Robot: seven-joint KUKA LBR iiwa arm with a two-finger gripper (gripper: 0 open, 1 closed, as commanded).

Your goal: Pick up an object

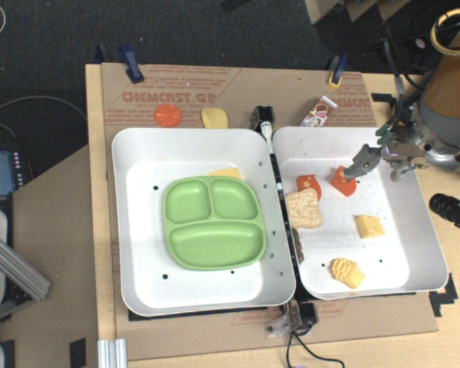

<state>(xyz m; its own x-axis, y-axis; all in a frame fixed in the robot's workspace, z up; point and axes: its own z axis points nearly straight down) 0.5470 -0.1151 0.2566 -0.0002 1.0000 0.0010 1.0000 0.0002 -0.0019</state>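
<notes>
Far to the gripper's left, the green divided plate lies in the left bin. Closer, still leftward in the right bin, sit a red piece and a bread slice. The small orange-red object rests just below-left of the gripper, seemingly touching one fingertip, not between them. Whether the fingers are spread or closed, I cannot tell. Cheese cube lies below.
</notes>
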